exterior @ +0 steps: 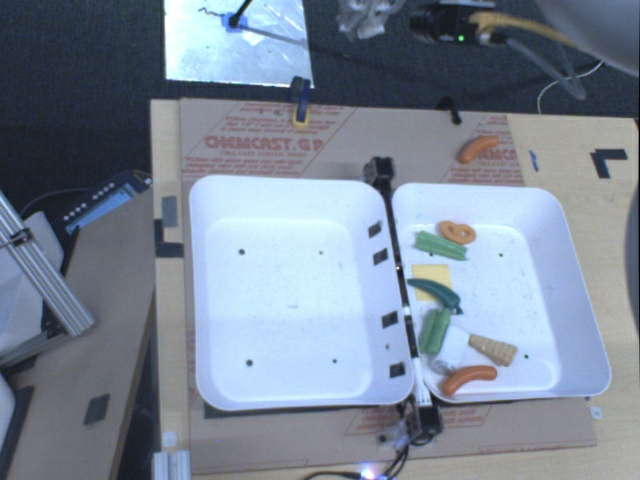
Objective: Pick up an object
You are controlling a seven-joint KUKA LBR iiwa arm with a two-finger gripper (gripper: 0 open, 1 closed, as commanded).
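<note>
Objects for picking lie clustered in the right bin (560, 268), toward its left side: an orange slice (457, 232), a green strip (440, 246), a yellow square (431, 275), a dark green pepper (435, 291), a green cucumber (433, 330), a tan cone (493, 349) and an orange sausage (468, 377). The pincer (372, 8) hangs blurred beyond the desk's (250, 133) far edge, well apart from them all - whether it is apart or together I cannot tell.
</note>
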